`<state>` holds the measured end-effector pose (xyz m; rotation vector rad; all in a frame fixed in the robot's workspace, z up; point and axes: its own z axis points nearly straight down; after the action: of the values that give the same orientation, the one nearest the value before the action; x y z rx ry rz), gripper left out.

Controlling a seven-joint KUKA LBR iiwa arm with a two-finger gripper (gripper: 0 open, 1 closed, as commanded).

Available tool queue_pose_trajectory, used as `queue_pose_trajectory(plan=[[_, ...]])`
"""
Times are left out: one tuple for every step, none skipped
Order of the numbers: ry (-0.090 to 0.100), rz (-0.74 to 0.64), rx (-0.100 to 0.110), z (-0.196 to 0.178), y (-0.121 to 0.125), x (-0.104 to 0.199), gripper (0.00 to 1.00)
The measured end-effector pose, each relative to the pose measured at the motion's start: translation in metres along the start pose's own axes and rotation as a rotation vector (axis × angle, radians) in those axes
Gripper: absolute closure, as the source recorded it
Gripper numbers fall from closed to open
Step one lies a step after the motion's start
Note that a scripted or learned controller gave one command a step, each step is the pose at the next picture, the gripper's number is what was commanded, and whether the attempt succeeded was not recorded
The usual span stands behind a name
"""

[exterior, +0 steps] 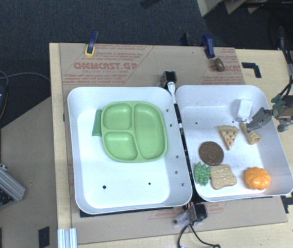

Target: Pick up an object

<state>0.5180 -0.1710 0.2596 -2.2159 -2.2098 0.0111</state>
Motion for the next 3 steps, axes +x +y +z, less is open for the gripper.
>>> queue_pose_trajectory(plan=[[-0.003,-0.003,-0.012,-0.006,0.002,0.000,0.00],[-0.001,-0.003,-0.008,0.037,0.005,-0.002,0.00],[-0.001,-0.003,-0.008,0.083,0.002,0.006,0.00]])
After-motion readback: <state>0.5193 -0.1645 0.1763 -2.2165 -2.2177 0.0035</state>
